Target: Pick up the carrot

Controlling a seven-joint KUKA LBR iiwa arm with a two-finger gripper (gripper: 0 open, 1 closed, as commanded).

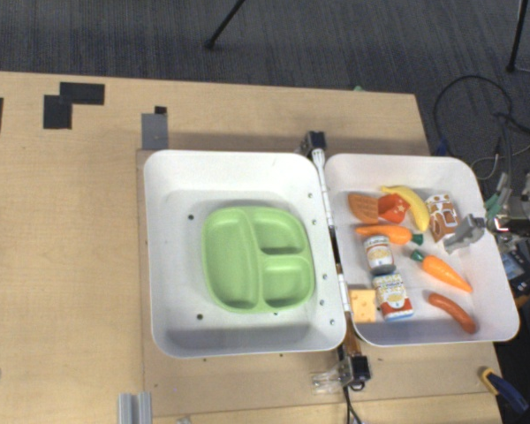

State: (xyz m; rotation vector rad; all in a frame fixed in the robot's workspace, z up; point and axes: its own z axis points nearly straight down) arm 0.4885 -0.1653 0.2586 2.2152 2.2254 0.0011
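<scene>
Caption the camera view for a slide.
Gripper poised above carrot in the toy-filled right bin; green plate in left bin.

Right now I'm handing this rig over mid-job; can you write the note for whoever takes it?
End effector: low over the right bin, near its right wall, above the carrot's green end. Nothing seen between its fingers; whether it is open or shut cannot be told from this view.
Carrots: one lies slanted in the right bin just below the end effector; a second carrot lies mid-bin above a small jar.
Left bin has a green divided plate.
Done: the approach. Left: grasp and lift; no carrot is off the bin floor yet.
</scene>
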